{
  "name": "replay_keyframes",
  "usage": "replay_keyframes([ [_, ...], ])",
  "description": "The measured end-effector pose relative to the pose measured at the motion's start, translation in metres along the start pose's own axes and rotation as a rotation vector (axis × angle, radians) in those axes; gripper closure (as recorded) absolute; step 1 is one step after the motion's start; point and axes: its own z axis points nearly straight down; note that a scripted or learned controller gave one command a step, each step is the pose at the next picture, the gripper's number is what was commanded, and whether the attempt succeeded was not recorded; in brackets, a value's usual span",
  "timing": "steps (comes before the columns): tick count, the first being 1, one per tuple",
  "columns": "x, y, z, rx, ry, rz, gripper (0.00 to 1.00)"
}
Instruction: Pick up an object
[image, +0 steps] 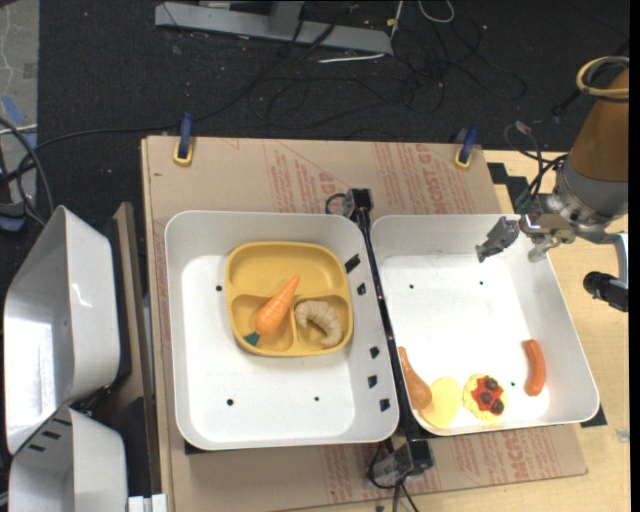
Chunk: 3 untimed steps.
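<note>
My gripper (518, 243) hangs over the back right corner of the right bin (470, 300), its two dark fingers spread apart with nothing between them. Along that bin's front edge lie a tan drumstick-shaped piece (414, 381), a yellow round piece (447, 399), a small pizza-like disc with red and dark toppings (487, 394) and an orange sausage (535, 367). All of them lie well in front of the gripper. In the left bin (200, 400) a yellow divided plate (250, 270) holds an orange carrot (277, 305) and a pale shrimp (320, 320).
The two bins meet along a black divider (372, 310). They rest on a cardboard sheet (300, 170) held by two clamps at the back. White containers (55, 330) stand at the far left. Cables trail across the dark floor behind.
</note>
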Motion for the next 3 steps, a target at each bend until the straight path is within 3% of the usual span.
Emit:
replay_keyframes([
  [2,-0.004,-0.001,0.105,0.003,0.001,0.001,0.00],
  [3,-0.004,0.001,0.092,-0.003,-0.001,0.000,1.00],
])
